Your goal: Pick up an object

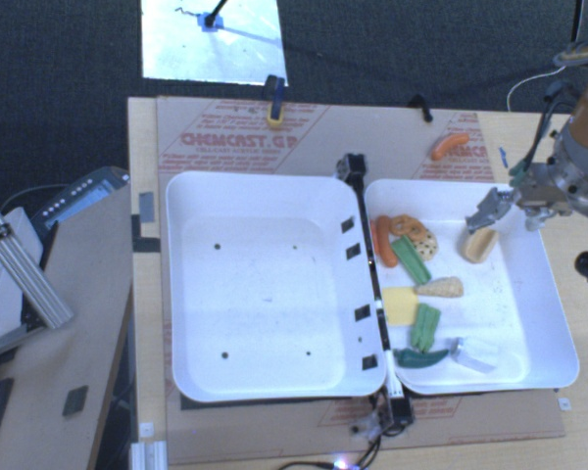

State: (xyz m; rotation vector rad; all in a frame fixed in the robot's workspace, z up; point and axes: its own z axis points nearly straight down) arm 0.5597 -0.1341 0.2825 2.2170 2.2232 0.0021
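The left bin (265,282) offers open floor across the frame's middle, while the right bin (539,302) is crowded along its left side by a cluster of toy food (412,272), leaving bare floor at lower right.

"CHEMCAST GP" on bench sheet (237,137)

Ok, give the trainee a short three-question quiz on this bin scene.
1. True or false: the yellow block lies in the right bin.
2. Which item lies nearest the gripper? A) tan bread piece B) dark green pepper C) cookie
3. Fill in: the orange item outside the bins rests on the ____ sheet.

Key: 1 true; 2 A; 3 cardboard.
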